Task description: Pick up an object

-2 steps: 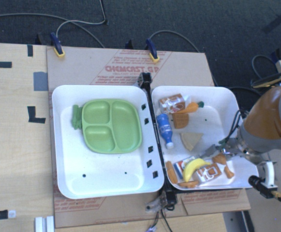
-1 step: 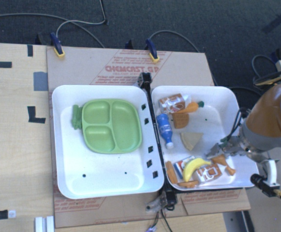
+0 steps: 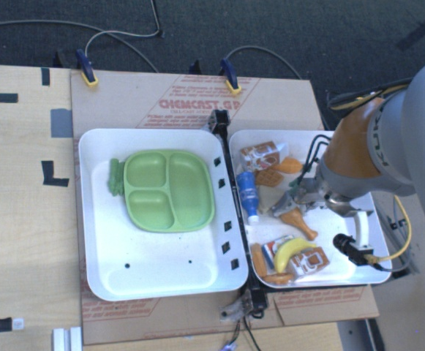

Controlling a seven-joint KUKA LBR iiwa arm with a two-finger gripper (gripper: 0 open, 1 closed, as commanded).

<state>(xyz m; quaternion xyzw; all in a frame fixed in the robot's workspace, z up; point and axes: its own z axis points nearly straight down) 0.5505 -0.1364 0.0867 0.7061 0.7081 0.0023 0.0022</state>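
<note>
The right bin holds several small items. Among them are a blue bottle, a brown snack packet, an orange piece, an orange carrot-like piece, a yellow banana and a red-and-white packet. My gripper reaches in from the right and sits low in the middle of this bin. It is just above the carrot-like piece and to the right of the blue bottle. The arm's grey wrist and orange band hide the bin's right part.
The left bin holds a green divided plate with a small green object at its left edge. A black divider runs between the bins. Cables and two clamps lie along the far edge of the board.
</note>
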